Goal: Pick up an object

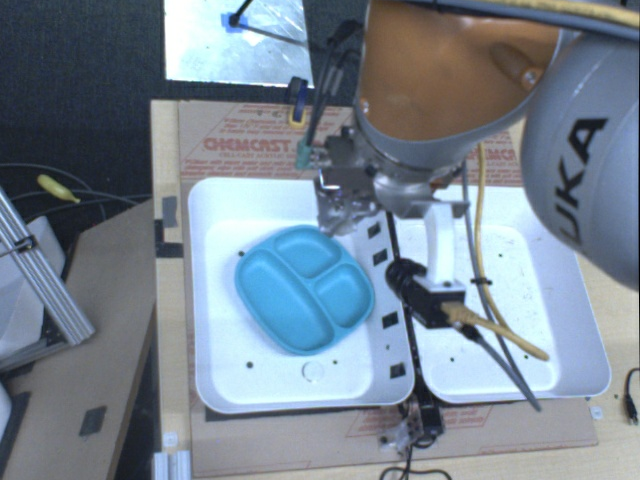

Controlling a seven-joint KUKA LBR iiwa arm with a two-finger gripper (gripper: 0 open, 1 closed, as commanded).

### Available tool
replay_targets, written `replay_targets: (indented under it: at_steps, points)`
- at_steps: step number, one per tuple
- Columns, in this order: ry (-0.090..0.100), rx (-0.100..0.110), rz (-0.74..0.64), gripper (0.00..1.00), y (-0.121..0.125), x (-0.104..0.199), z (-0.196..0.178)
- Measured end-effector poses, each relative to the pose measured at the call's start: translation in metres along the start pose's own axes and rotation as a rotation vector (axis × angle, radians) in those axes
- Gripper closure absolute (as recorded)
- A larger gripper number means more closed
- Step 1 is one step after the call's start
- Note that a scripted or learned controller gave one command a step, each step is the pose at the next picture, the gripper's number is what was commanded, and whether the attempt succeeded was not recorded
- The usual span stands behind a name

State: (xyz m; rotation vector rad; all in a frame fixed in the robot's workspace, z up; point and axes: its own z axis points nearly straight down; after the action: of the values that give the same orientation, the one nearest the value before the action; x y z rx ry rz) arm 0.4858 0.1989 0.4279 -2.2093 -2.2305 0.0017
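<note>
Blue plastic divided plate [305,288] lies flat in the left bin [215,268], bare white floor all around it, its right edge near the divider between the bins. The right bin [560,308] lies alongside. The gripper [338,208] (partly hidden beneath the arm's wrist) hangs just above the plate's far edge; jaw opening cannot be told.

The middle of the left bin [215,368] is taken up by a blue divided plate [305,288]; bare floor is left around it at 6, 9 and 11 o'clock. Approach from 1 o'clock is blocked by the arm [450,58]. The right bin [570,298] is crossed by a yellow cable [500,330] at its 9 o'clock side.
</note>
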Motion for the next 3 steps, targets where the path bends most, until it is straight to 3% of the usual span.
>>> replay_targets:
  at_steps: [1, 2, 3]
  points:
    - [0.004, -0.016, 0.01, 1.0, 0.0, -0.032, -0.114]
    - [-0.003, 0.006, 0.001, 1.0, 0.0, 0.029, 0.015]
    - [0.006, -0.019, 0.003, 1.0, 0.048, 0.035, -0.115]
